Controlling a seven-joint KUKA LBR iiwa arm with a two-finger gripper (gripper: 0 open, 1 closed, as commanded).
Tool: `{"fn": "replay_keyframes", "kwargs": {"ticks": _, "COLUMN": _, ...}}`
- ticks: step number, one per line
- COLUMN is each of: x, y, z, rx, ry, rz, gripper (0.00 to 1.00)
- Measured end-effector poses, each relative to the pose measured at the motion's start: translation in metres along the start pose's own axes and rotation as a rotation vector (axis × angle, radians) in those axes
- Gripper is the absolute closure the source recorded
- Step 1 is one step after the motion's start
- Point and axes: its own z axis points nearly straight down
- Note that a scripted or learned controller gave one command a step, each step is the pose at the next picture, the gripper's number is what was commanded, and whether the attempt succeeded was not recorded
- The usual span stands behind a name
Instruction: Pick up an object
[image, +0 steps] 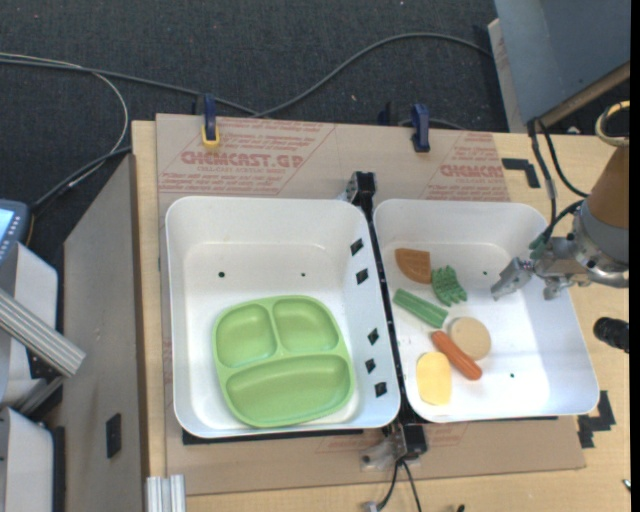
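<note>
The right bin (560, 392) holds several toy foods on its left side: a brown piece (414, 264), a green leafy piece (449, 285), a green bar (419, 307), a tan round piece (470, 335), an orange carrot (457, 355) and a yellow piece (434, 379). My gripper (528, 282) hangs over the right part of that bin, to the right of the foods. Its two fingers stand spread apart with nothing between them.
The left bin (190, 260) holds a green divided plate (284, 359). A black divider with clips runs between the bins. Two clamps (210, 120) grip the cardboard base at the back. Cables cross the floor behind.
</note>
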Motion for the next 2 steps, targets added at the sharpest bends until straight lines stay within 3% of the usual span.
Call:
{"fn": "replay_keyframes", "kwargs": {"ticks": 1, "x": 0.007, "y": -0.008, "z": 0.058, "rx": 0.001, "ry": 0.001, "rz": -0.001, "gripper": 0.0}}
{"fn": "replay_keyframes", "kwargs": {"ticks": 2, "x": 0.006, "y": -0.006, "z": 0.043, "rx": -0.008, "ry": -0.002, "rz": -0.001, "gripper": 1.0}}
